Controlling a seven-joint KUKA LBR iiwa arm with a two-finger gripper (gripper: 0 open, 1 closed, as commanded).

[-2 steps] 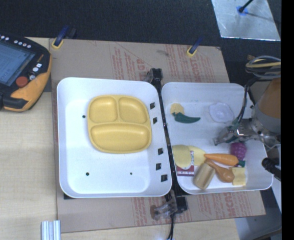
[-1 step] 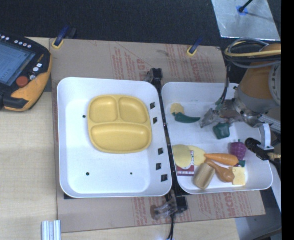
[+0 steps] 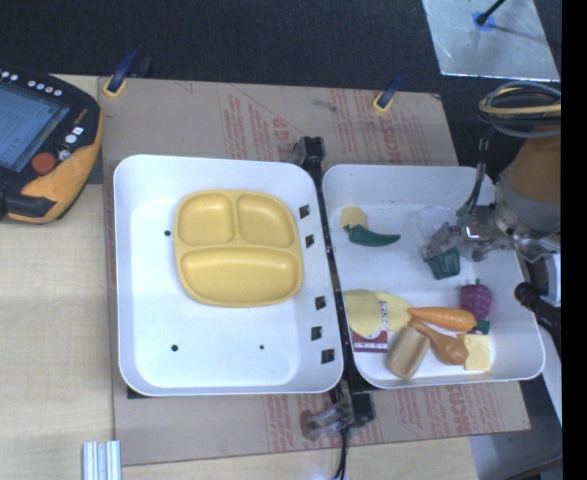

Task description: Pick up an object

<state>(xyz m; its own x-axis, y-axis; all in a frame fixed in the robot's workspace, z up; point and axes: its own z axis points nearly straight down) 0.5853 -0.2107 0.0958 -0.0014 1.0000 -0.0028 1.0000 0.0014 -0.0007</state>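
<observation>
pincer low in right bin, right at small dark green piece; grasping or merely touching: cannot tell. nothing lifted yet. toy food — carrot, green pepper, purple piece — lying in right bin. grasp and lift left, apparently.

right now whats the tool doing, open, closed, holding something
Tool: low over the right bin, at a small dark green object. Open or closed cannot be told, nor whether it holds the object.
</observation>
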